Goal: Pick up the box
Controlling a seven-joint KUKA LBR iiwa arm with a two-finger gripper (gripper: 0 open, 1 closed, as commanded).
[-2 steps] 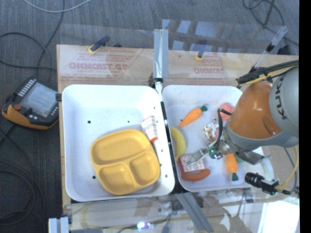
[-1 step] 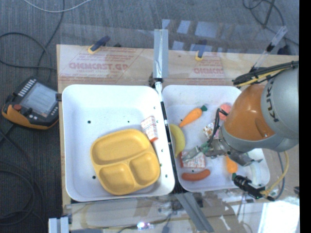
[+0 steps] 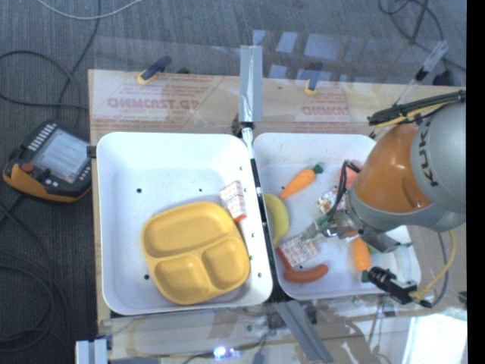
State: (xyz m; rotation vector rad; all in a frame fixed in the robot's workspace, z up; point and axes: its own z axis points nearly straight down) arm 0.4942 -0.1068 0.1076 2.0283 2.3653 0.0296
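Well, box (image 3: 233, 200) by L-bin's (image 3: 121, 158) divider edge

Counting what sits below me on the counter (image 3: 114, 97)

I see two white bins: the left bin (image 3: 129, 165) and the right bin (image 3: 303, 144). In the left I count one yellow divided plate (image 3: 195, 250) with three compartments, and one small box (image 3: 233, 198) at its far edge. In the right I count two carrots, one near the top (image 3: 298, 182) and one by my wrist (image 3: 361, 255), plus one banana (image 3: 277, 214), one red sausage (image 3: 305, 273) and one printed packet (image 3: 300, 247). Off the counter lies one orange-edged pendant (image 3: 49, 161) on the floor, and two yellow clamps (image 3: 154, 69) (image 3: 310, 87) grip the far board edge.
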